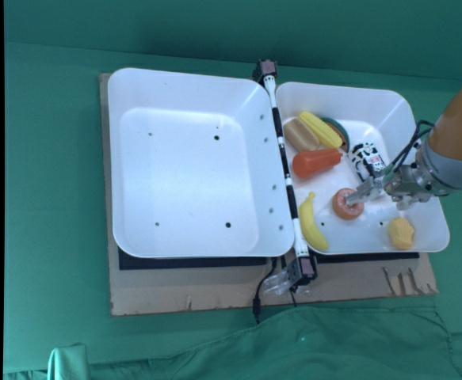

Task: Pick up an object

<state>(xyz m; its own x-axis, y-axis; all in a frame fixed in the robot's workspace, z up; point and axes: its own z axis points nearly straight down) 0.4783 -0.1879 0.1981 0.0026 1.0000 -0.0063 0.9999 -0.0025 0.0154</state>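
Even, diffuse light falls from overhead, and a cool green cast tints everything. The left bin (pixel 187 161) glows bright, its floor near washed out, faint grey shading along its rounded walls. Soft, short shadows sit under the toys just beyond the fingers (pixel 356 196). Focus runs mildly soft throughout; the arm (pixel 460 137) blurs slightly. No harsh glare.

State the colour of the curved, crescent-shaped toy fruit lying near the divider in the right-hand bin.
Yellow: the curved plastic toy banana shows clearly in the camera view.
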